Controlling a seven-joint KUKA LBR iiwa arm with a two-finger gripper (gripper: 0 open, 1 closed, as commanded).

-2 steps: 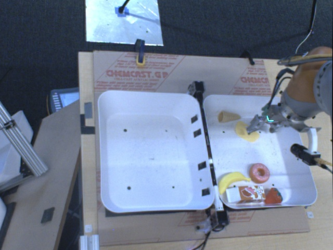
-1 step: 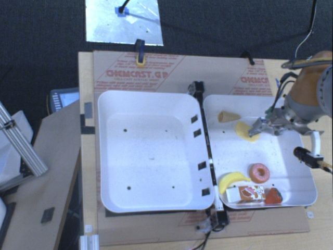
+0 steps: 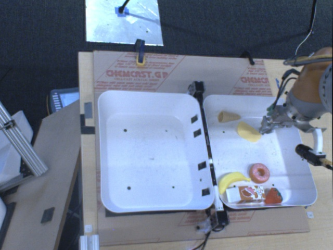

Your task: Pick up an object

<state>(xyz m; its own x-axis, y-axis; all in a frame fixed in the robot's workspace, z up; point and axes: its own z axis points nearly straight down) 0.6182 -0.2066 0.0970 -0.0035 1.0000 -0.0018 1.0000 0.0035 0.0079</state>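
The right bin (image 3: 296, 155) holds a yellow flat piece (image 3: 248, 132), a tan cone-shaped piece (image 3: 227, 116), a pink donut (image 3: 259, 173), a yellow banana (image 3: 232, 180), an orange-and-white box (image 3: 252, 194) and a red strawberry (image 3: 274, 196). My gripper (image 3: 265, 125) reaches in from the right and hangs low in the right bin, its tip just right of the yellow flat piece. Nothing shows between its fingers. The banana, box and strawberry lie along the bin's front wall.
The left bin (image 3: 151, 103) stands beside the right one, with a black divider strip (image 3: 204, 145) between them. Both rest on a cardboard sheet (image 3: 156, 69) on the bench. A grey metal plate (image 3: 124, 13) lies on the dark floor behind.
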